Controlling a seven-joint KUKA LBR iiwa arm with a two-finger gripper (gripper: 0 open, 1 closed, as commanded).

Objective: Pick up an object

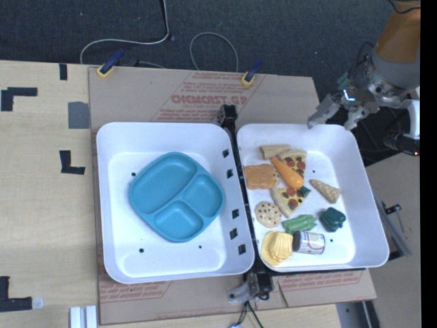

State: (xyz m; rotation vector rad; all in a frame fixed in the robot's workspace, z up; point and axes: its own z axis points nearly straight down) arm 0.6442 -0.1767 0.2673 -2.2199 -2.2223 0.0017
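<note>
Gripper (336,115) hangs above the top-right corner of the right bin (355,149), fingers spread, nothing between them. Toy food inside: carrot (288,173) (lying over a pizza slice (293,161)), cookie (268,214), small can (311,242). Left bin (109,183) holds a blue divided plate (177,195).

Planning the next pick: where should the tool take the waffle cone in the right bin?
Grip the waffle cone across its wider right end, coming straight down. It lies flat, pointing up-left, apart from the pizza slices and the dark green pepper, so both flanks look free, though it may roll.
</note>
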